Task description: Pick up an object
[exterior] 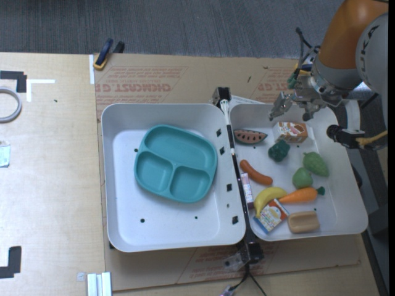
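Directly under the claw [295,105], just below its tips: small orange-and-white packet [291,131], near the far wall of the right bin [355,227]. Fingers look spread, nothing between them; claw hovers above bin contents. Packet likely light, thin, a bit crinkly and slick; best taken across its narrow width, squarely, or it may skid. Just beyond it, down and left of the claw: dark green broccoli piece [279,151], probably hard plastic, lumpy, easier bite. Watermelon slice [250,136] lies further left. Teal tray [176,164] sits well apart in the left bin [117,227].
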